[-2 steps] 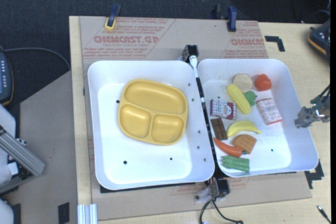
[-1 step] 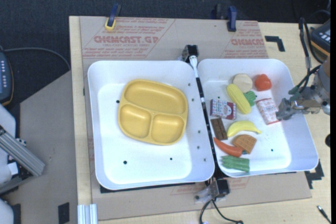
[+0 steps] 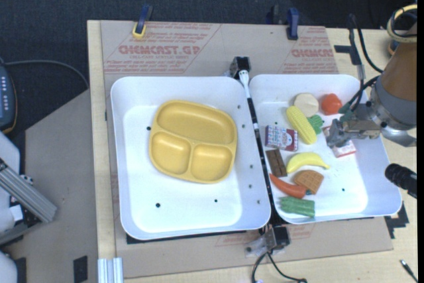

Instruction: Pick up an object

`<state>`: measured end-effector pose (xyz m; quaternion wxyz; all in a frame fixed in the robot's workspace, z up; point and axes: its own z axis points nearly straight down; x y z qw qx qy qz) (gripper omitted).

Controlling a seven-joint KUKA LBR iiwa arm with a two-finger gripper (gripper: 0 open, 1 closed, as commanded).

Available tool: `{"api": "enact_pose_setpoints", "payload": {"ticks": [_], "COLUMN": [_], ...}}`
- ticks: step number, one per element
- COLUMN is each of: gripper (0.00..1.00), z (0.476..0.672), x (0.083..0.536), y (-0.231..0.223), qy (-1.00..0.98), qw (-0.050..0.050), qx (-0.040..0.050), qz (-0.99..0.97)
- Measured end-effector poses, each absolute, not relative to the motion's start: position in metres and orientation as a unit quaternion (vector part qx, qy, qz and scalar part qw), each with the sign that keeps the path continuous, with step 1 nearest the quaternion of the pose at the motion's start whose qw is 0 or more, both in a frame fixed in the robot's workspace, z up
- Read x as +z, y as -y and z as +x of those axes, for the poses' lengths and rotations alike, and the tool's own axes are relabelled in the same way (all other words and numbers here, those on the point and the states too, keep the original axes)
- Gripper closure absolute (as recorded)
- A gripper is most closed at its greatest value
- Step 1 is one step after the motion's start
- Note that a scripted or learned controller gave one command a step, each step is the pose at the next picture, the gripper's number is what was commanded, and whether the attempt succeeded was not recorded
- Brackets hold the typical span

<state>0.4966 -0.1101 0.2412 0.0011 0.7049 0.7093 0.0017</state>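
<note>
From the overhead camera I see the gripper (image 3: 339,132) low over the right bin (image 3: 377,199), near its right side, just above a small red-and-white packet (image 3: 344,150). The corn cob (image 3: 301,124), banana (image 3: 307,161) and tomato (image 3: 330,103) lie to its left, packed close together. Bare bin floor opens toward the near right corner; the far rim and right wall sit close by. I cannot tell how the gripper stands or whether it grips anything. The left bin (image 3: 132,202) holds a yellow divided plate (image 3: 193,140).
</note>
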Motion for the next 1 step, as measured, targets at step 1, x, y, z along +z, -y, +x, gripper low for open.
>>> {"api": "enact_pose_setpoints", "payload": {"ticks": [1], "gripper": [1.00], "z": [0.5079], "x": [0.2257], "y": [0.0560], "qy": [-0.709], "qw": [-0.002], "qx": [0.0001], "qz": [0.705]}}
